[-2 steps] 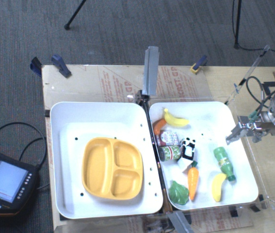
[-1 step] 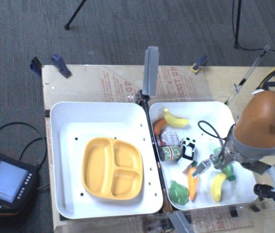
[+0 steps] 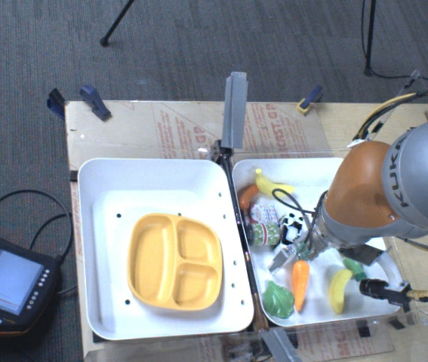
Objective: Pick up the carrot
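Carrot single in right bin, two bananas, claw state unclear, touching carrot's top.

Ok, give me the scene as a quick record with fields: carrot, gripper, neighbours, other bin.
carrot: orange carrot lying in the right bin, near its front edge, leaf end toward the gripper
gripper: gripper low over the carrot's top end; grasp not confirmed
neighbours: green vegetable to the carrot's left, yellow banana to its right
left bin: left bin holds a yellow divided plate
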Controlling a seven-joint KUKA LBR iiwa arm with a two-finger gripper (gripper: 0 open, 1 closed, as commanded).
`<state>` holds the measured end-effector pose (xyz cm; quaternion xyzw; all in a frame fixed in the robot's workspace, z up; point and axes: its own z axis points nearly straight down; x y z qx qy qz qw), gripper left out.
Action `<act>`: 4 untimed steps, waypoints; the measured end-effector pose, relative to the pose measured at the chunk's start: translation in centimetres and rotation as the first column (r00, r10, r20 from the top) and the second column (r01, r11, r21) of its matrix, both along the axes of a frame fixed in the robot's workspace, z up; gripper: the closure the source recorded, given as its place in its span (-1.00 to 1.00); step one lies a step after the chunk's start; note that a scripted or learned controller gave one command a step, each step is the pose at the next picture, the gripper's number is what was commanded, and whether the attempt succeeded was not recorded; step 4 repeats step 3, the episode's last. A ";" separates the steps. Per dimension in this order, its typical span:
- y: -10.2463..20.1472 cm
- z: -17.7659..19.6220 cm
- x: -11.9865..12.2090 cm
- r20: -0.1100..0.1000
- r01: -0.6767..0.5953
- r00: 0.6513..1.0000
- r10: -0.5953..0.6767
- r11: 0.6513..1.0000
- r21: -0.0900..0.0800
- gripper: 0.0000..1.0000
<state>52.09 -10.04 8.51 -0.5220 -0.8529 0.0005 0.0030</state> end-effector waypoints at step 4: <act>2.6 11.9 -4.5 0.000 -0.015 1.000 0.015 1.000 -0.001 1.00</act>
